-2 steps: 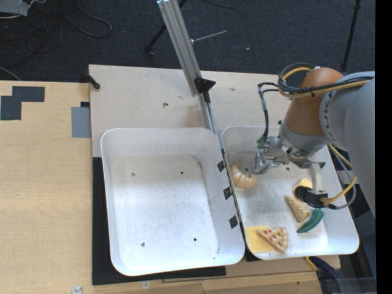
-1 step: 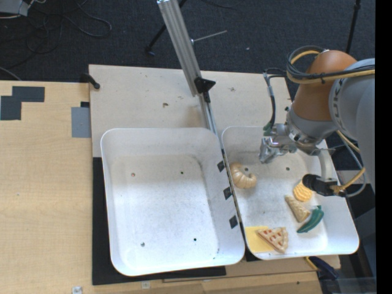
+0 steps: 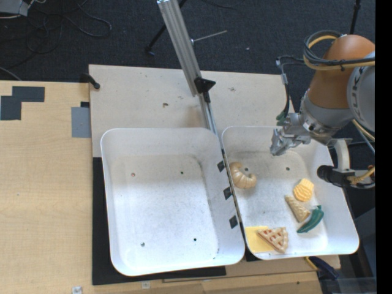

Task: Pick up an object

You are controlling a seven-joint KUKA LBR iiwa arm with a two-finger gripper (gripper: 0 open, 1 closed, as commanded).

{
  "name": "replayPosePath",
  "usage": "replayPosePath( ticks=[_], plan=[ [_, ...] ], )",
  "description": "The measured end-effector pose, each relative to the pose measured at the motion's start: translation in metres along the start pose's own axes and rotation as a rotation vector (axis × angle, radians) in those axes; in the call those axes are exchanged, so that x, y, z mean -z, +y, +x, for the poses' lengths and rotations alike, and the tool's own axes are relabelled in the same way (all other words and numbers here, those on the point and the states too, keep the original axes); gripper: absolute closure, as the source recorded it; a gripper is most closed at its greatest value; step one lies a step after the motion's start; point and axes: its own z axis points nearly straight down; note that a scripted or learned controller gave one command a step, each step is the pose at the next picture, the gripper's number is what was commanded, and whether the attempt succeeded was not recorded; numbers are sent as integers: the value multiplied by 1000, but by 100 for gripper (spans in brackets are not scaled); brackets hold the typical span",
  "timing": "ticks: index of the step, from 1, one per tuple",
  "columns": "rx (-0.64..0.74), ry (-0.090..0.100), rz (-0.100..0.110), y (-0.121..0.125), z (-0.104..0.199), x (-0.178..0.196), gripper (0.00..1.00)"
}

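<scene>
Bins sit side by side on the worktop (image 3: 147,97), their inner rims touching along the middle. The left bin (image 3: 159,201) has a broad bare floor. The right bin (image 3: 269,146) holds every object: a croissant (image 3: 243,177) near its left wall, a yellow ridged piece (image 3: 303,190) and a tan wedge (image 3: 297,208) toward the right side, a green pepper (image 3: 312,220) just beside the wedge, and a pie slice (image 3: 274,237) on a yellow square (image 3: 257,240) by the near rim. The end effector (image 3: 283,141) hangs over the bin's far right part, above bare floor, well apart from the objects and with nothing in it; I cannot tell how wide it stands. A slanted metal rail (image 3: 184,54) crosses the far worktop.
</scene>
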Motion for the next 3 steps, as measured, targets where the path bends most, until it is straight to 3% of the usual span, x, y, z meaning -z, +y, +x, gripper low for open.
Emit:
replayPosePath(
  ticks=[1,3],
  plan=[
    [3,0,-3,4,2,63,100],
    [5,3,9,-30,113,37,100]
  ],
)
